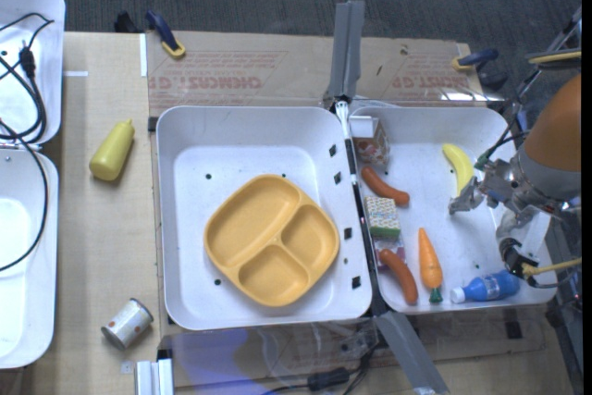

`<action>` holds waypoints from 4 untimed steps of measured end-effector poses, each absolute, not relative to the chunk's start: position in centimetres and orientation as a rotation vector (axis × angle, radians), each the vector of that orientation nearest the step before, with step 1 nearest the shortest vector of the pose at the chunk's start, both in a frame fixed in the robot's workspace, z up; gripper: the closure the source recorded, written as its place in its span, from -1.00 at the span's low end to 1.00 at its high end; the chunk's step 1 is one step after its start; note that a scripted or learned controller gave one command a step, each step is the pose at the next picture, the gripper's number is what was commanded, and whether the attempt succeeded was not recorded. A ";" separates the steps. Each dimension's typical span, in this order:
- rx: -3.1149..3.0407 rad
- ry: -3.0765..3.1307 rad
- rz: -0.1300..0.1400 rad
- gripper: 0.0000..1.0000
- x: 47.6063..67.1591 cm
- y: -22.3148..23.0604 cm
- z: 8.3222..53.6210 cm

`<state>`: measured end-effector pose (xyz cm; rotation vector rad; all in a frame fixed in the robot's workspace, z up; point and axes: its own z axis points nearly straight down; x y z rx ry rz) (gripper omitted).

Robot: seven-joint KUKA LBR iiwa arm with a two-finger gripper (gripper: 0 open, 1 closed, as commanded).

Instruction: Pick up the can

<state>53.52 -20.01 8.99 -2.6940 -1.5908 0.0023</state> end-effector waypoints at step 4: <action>-2.989 -0.904 -0.004 -1.00 52.6 -20.6 9.3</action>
